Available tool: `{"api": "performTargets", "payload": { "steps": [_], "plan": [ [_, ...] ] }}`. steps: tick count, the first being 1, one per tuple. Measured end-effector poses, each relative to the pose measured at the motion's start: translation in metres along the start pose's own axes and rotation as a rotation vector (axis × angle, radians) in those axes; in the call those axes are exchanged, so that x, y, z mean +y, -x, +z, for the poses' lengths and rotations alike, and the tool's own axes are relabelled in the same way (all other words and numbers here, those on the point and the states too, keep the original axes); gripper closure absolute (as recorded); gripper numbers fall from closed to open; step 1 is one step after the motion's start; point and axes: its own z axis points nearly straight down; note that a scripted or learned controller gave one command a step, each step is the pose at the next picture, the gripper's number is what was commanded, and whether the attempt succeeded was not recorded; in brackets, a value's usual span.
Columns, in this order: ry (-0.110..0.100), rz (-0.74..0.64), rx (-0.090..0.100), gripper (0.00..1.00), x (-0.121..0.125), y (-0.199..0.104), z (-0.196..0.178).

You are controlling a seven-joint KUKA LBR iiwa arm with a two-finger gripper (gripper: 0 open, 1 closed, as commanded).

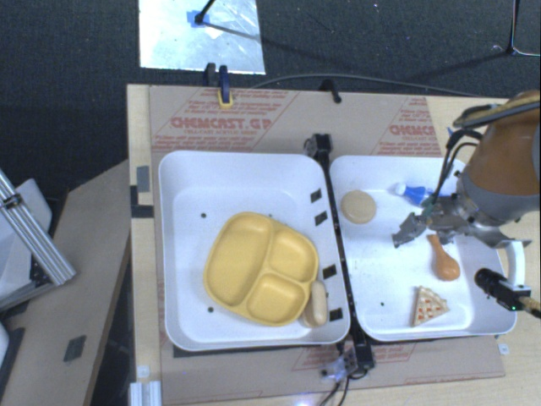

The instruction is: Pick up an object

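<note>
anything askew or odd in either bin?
Minor only: the yellow divided tray sits rotated in the left bin, not square to its walls, and a small tan bun lies against its lower right edge. Nothing looks spilled or damaged.

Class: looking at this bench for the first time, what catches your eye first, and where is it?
The big yellow plastic divided tray lying in the left white bin stands out most. In the right white bin, the grey arm's end effector hangs over small toy foods, beside an orange plastic drumstick.
</note>
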Motion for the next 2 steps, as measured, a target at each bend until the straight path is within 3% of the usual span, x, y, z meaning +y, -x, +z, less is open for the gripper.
{"api": "performTargets", "payload": {
  "steps": [1,2],
  "plan": [
    [0.013,-0.003,-0.002,0.0,0.003,0.0,-0.006],
    [0.01,-0.001,-0.002,0.0,0.014,0.003,0.045]
  ]
}}
